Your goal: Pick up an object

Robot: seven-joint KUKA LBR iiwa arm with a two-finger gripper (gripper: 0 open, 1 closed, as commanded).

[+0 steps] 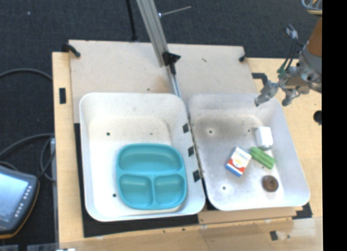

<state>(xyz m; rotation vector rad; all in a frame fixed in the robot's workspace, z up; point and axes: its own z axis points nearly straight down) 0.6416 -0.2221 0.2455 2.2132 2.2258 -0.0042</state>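
Arm: comes in from the right edge, wrist above the upper right corner of the right bin (pixel 295 152)
Gripper (pixel 275 94): hangs over the top right rim of the right bin; its two fingers are spread apart, one tip at the left near the rim, the other further right; nothing between them
Right bin: white, shallow, scuffed dark across its middle; carries four small things, all in its right half
White block (pixel 264 136): small, pale, nearest the gripper, below it and well apart from the fingers
Green object (pixel 262 157): long, lying at a slant just under the white block, seemingly touching it
Small box (pixel 238 161): white with blue and orange print, tilted, just left of the green object
Brown round object (pixel 270 182): small, dark, toward the bin's lower right, near the green object but apart from it
Left bin (pixel 103 114): white, side by side with the right bin
Teal tray (pixel 152 175): three compartments, lying flat in the lower half of the left bin
Tabletop (pixel 217 65): pale wood board under both bins
Metal post (pixel 150 17): slanted rail running from the top edge down to the gap between the bins
Floor: dark carpet, cables at left, a handheld screen device (pixel 15 198) at the lower left
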